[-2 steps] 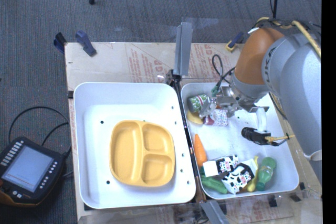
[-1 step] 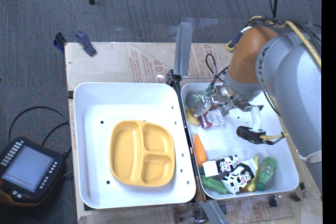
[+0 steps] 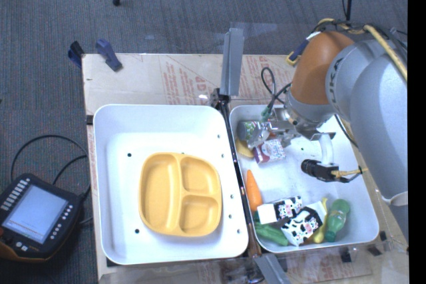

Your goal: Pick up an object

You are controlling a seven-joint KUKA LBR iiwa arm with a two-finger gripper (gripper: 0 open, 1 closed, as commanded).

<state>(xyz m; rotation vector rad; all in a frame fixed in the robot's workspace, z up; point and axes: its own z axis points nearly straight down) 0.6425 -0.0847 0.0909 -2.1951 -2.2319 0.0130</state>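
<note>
The gripper (image 3: 271, 133) hangs low over the far left corner of the right bin (image 3: 363, 206), among crumpled wrappers (image 3: 256, 133); whether it is open or closed cannot be told. A grab there could slip off the foil or snag two pieces at once. A carrot (image 3: 253, 188) lies along the left wall, cow-print cartons (image 3: 296, 219) and a green bottle (image 3: 336, 217) crowd the near edge. The left bin (image 3: 110, 143) carries a yellow tray (image 3: 180, 194).
</note>
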